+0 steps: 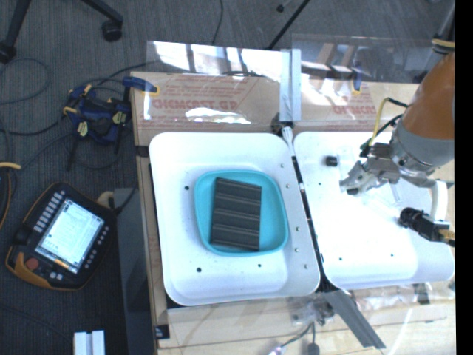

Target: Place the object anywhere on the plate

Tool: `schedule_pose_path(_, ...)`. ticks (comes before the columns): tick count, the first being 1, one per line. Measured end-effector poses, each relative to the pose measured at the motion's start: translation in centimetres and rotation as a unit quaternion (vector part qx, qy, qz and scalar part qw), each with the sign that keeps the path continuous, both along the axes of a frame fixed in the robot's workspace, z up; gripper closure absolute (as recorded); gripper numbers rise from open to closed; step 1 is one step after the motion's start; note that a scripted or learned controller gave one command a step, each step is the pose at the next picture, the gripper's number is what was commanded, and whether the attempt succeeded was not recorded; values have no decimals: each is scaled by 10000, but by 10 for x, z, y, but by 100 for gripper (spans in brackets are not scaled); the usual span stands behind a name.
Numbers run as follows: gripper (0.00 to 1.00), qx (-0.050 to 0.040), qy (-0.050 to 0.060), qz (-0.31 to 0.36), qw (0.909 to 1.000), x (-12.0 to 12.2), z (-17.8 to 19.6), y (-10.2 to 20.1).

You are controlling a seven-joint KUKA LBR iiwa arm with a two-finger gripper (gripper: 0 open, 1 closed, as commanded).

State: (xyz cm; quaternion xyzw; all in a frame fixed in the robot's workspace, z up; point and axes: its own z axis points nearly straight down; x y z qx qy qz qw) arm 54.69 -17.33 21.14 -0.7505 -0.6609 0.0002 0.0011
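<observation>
A dark grey ridged rectangular block (236,213) lies flat on the blue plate (202,198), which sits in the middle of the left white bin (171,170). My gripper (358,182) hangs over the right white bin (369,257), near its upper middle and well to the right of the plate. It looks open, with nothing between its fingers. The grey arm with its orange band (436,102) comes in from the right edge.
A small black item (330,160) rests in the right bin just left of the gripper. A black fitting with a yellow cable (421,222) sits at that bin's right side. Clear plastic walls (222,87) stand behind both bins. A teach pendant (63,235) lies on the floor at left.
</observation>
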Motion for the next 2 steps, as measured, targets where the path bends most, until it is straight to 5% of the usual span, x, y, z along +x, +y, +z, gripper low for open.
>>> schedule_pose_path(1, 100, -6, 12, 115, 9999, -11, -18, 58)
schedule_pose_path(2, 0, -4, 9, 114, 9999, -11, -18, 58)
